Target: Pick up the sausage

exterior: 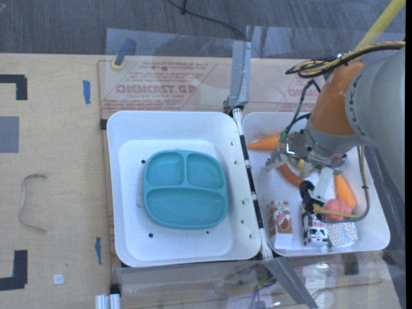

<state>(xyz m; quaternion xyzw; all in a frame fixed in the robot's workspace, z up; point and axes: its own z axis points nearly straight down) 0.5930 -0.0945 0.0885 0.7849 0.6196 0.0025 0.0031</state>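
Starting at the left edge of the tabletop (58, 140): bare wood with black tape marks, and a thin bent wire (29, 201) lying by itself. Moving across, the left bin (122, 172) holds one thing, a teal divided plate (185, 188), flat in the middle of the bin with its three compartments facing up.

Now over the divider into the right bin (380, 227), and this is where it's busy. A carrot (264, 143) lies near the bin's far left corner, pointing toward the divider. Just below it is the sausage (294, 176), a reddish-orange piece lying at a slant in the left half of the bin, partly covered. The end effector (290, 163) hangs right over it, very close. From this angle I can't tell how far open it is, or whether it has hold of anything.

Along the near edge, a brown snack packet (280, 219) sits by the near left corner, with a black-and-white carton (315, 235) beside it and a patterned pouch (342, 232) next along. Above those are a pink fruit (336, 209) and a second orange carrot (345, 190), touching each other. The grey arm (380, 102) comes in over the right edge.
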